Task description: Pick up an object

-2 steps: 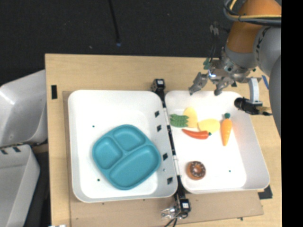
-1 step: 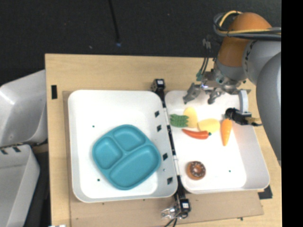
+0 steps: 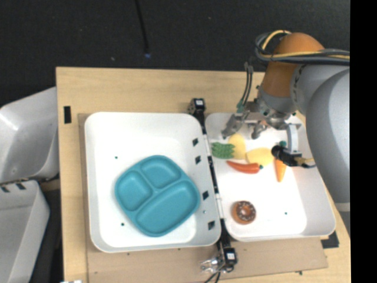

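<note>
Presently, by size: right bin, holding the pickable items; left bin, holding teal divided plate. Gripper, fingers spread and empty, poised over yellow piece at far end. Nearby: chilli, carrot, doughnut. Step judged: approach. Next: descend, close.

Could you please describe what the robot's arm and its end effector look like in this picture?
The arm is a thick, rounded grey body with an orange band above the wrist. Dark and yellowish cables loop over the top of that band. Below it sits a grey metallic end effector built of small angular parts, with a thin rod running up its left side. No markings are readable.
</note>
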Controlling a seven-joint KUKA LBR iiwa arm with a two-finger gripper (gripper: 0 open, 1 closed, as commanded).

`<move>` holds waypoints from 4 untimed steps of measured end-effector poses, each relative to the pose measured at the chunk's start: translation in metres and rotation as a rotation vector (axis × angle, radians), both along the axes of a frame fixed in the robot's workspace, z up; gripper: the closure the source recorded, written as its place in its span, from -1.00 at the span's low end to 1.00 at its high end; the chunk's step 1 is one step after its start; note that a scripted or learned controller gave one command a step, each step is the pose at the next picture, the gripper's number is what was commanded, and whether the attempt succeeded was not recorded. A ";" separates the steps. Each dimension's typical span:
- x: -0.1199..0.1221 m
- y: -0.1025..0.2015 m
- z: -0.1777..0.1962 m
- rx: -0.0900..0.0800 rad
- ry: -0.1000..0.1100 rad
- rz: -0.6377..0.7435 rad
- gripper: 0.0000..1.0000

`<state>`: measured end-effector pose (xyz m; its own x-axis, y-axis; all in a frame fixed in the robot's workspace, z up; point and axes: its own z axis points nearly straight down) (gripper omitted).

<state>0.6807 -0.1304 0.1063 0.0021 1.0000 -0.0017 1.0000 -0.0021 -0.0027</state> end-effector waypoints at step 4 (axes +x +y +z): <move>-0.026 0.040 0.129 0.003 -0.003 0.007 1.00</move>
